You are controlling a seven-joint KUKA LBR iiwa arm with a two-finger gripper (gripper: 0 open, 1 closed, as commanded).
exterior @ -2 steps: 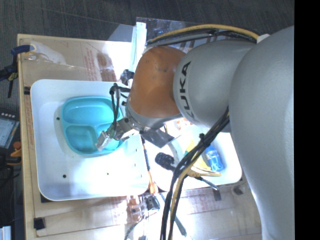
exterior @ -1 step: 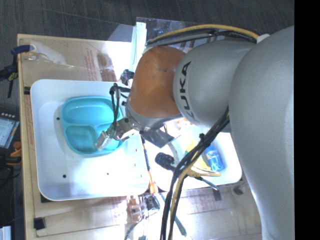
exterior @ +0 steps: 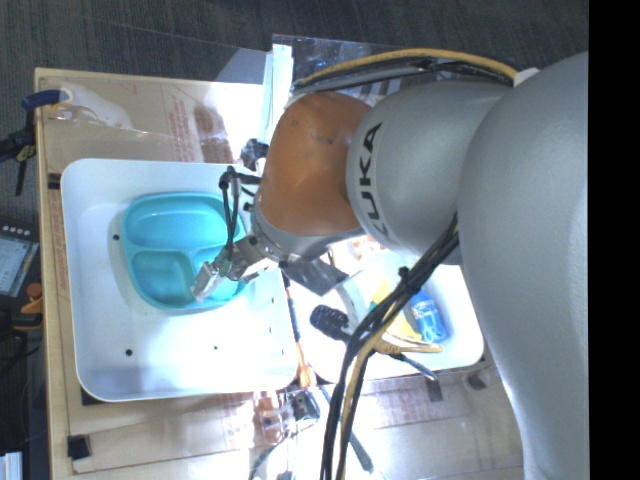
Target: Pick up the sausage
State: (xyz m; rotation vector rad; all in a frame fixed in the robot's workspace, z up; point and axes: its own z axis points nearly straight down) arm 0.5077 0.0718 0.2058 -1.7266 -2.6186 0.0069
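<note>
— Okay, pincer first: where is it placed?
— The pincer (exterior: pixel 207 284) is seen over the left bin (exterior: pixel 90 268), right at the rim of a turquoise dish (exterior: pixel 170 230). Most of the dish is spread up and to the view's left of the pincer. Contact with the rim cannot be confirmed.
— Apart, together, clamped on something?
— That cannot be told; the tip is small and blurred against the dish.
— Dish detail?
— Two compartments are made out. The big one is set farther up from the pincer, and the smaller one lies just to the view's left of it.
— Sausage?
— The sausage cannot be picked out for certain, so its place is left as cannot tell. Much of the right bin (exterior: pixel 462 340), to the view's right of the pincer, is covered by the arm (exterior: pixel 440 158).
— What is logged in that bin, then?
— A blue thing (exterior: pixel 428 320) and a yellow thing (exterior: pixel 408 345) are logged, just beside each other. Both are well to the view's right of the pincer and a little lower. What either one is cannot be told.
— Arm notes?
— The orange band (exterior: pixel 305 163) is seen up and to the right of the pincer, with the grey body beyond it. Black cables (exterior: pixel 350 388) are hung down to the pincer's lower right.
— Bench?
— The bench (exterior: pixel 150 118) is seen past the left bin, up from the pincer.
</note>
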